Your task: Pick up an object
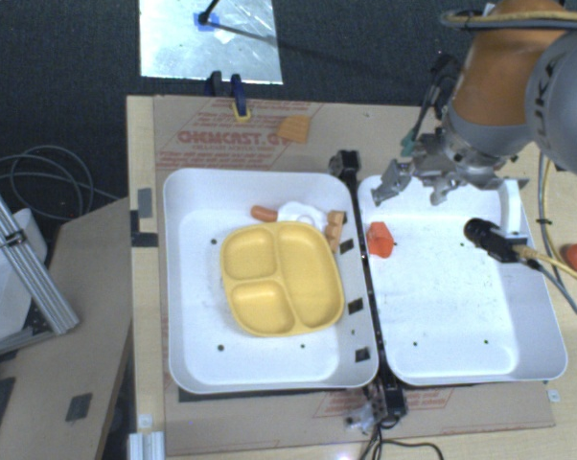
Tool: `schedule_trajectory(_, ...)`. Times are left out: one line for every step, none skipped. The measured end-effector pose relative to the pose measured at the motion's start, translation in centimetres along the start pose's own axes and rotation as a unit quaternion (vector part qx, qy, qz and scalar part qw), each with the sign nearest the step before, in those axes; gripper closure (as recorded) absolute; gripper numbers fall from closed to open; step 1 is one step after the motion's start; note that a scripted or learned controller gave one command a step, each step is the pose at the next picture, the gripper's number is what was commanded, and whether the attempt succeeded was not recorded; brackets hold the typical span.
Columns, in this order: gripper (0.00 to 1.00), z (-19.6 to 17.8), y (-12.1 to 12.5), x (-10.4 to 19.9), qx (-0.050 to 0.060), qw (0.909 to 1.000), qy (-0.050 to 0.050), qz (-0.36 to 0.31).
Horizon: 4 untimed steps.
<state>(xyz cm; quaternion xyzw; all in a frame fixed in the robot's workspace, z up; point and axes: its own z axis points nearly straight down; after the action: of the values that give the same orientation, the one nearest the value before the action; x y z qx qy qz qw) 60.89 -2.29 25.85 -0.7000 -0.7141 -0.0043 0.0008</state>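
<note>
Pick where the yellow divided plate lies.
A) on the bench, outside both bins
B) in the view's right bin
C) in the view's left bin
C: the yellow divided plate lies inside the left bin, while the right bin holds a small red object.

We observe bright, even overhead light. The white bins (202,353) wash out slightly, and the foil sheet (210,27) shows glare. Shadows are soft. Fine detail is grainy.
</note>
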Motion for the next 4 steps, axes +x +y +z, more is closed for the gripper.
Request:
schedule_trajectory(0.00,7.8,-7.1,-5.2,0.007,0.9999,-0.003,0.012)
schedule_trajectory(0.00,11.8,-5.3,-11.1,0.002,0.9999,-0.004,0.011)
schedule_trajectory(0.00,13.7,-0.5,-14.0,-0.001,1.0000,-0.005,0.008)
schedule_trajectory(0.00,16.4,6.0,-12.9,-0.002,1.0000,-0.004,0.006)
